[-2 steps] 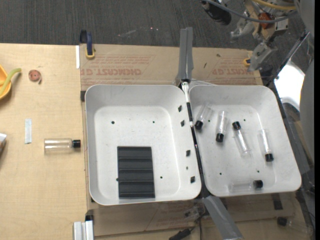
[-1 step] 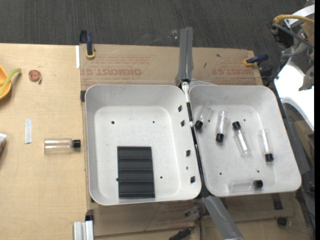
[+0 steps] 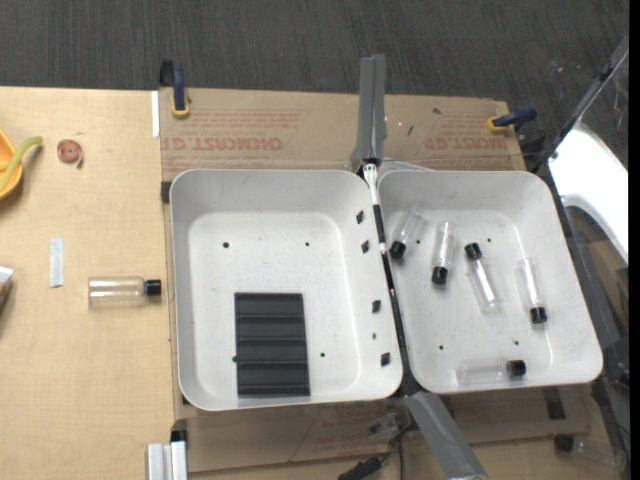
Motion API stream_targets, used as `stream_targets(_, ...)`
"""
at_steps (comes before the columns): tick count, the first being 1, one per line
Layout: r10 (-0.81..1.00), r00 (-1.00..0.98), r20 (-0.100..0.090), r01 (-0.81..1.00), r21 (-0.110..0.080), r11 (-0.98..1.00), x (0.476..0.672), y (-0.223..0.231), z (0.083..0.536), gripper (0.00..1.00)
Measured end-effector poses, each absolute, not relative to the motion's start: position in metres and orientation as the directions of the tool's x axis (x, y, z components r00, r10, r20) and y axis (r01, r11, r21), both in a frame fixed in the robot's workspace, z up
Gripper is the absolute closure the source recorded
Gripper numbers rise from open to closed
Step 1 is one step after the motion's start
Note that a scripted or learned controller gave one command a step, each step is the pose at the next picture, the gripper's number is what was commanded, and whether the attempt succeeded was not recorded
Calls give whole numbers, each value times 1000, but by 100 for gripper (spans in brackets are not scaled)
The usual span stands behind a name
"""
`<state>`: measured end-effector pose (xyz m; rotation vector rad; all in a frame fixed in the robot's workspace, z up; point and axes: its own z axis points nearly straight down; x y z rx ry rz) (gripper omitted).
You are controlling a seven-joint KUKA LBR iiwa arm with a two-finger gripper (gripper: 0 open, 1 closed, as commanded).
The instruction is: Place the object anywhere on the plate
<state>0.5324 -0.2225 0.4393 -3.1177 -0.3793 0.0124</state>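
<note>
Within the right bin (image 3: 560,218), clear black-capped vials (image 3: 482,274), dark ribbed plate (image 3: 271,344) left, hand state untellable.

We get even, fairly bright overhead light, no hard shadows. The two white bins (image 3: 270,198) run close to overexposed, esp. the right one, so the clear vials (image 3: 482,276) inside nearly wash out; just their black caps read well. Soft shading sits under the bin walls on the near side. The dark ribbed plate (image 3: 270,346) holds detail ok. Far floor (image 3: 300,18) is dim w/ some grain. Bright glare patch at right edge (image 3: 590,168), blown out. Focus is fair overall, a bit soft; text on the cardboard (image 3: 250,133) is legible.
</note>
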Motion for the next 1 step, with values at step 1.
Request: stream_targets(1, 202, 979, -6, 202, 0, -979, 606, -195, 440, 0)
